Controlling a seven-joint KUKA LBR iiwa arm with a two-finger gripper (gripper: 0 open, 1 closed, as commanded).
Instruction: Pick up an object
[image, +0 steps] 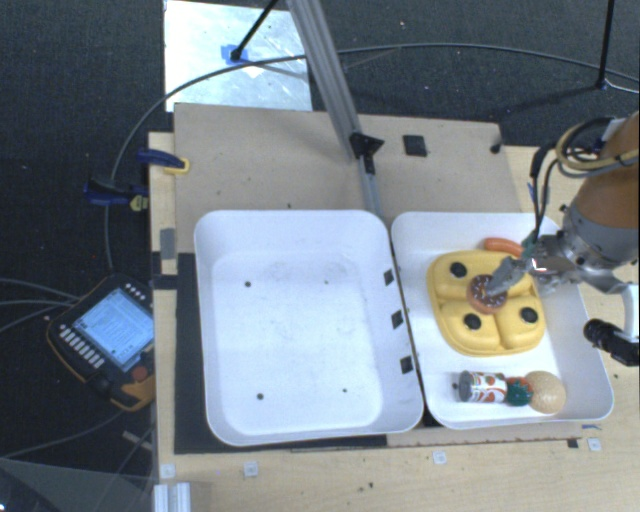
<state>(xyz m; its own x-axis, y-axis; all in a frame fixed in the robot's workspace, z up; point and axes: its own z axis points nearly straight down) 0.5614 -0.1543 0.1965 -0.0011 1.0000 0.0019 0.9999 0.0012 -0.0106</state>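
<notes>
The right bin holds a big yellow block with black dots. On top of the block lies a small brown ring-shaped object. My gripper reaches in from the right and hangs right over this ring, at or just above it. An orange piece lies at the yellow block's far edge. Along the bin's near wall lie a small red-and-white can, a green item and a beige egg-shaped object.
The left bin is beside the right one. A grey pole slants over the bench's far side. A handheld pendant and cables lie on the floor to the left.
</notes>
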